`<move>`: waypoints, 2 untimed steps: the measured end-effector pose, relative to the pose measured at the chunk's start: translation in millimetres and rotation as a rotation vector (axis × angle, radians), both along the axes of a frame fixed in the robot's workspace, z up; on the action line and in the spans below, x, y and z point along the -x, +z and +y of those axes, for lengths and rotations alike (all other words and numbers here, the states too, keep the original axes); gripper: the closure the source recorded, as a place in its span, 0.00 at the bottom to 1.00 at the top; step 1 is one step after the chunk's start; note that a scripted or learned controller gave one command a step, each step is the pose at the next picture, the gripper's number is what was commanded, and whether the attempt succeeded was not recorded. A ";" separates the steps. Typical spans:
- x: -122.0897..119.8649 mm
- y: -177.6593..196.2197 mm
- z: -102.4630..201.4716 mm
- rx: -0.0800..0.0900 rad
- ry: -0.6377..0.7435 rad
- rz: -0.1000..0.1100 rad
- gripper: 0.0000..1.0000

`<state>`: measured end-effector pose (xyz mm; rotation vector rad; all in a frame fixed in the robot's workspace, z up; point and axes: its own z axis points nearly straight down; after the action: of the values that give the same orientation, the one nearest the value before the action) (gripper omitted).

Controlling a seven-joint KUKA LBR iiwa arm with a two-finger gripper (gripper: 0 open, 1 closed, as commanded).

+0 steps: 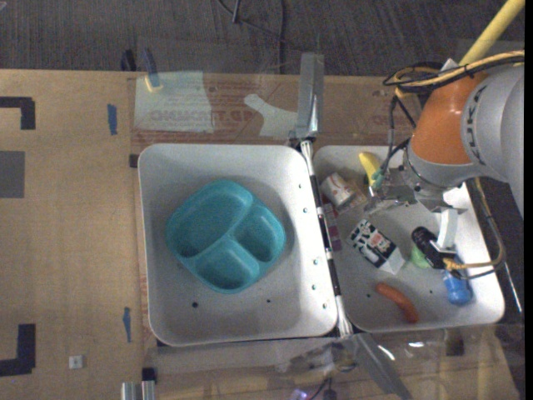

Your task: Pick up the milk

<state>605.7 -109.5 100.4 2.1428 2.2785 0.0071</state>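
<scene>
Arm (441, 136) reaches in from the right, bent down over the right bin (366, 294), its pincer (381, 197) hanging just beside the milk (372, 242) lying mid-bin, though whether it is open or closed I cannot tell.

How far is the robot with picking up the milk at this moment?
Done: the gripper is over the right bin, where the milk carton lies. In hand: the approach; the carton is on the bin floor, just below the gripper in the view and not held. Left: lowering onto the carton, grasping it and lifting it.
</scene>
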 end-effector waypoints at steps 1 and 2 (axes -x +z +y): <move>10.8 84.8 31.7 -0.006 -0.133 0.011 1.00; 10.9 84.5 32.0 -0.006 -0.132 0.012 0.00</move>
<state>594.7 -77.4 185.0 2.2976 2.1407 -0.0004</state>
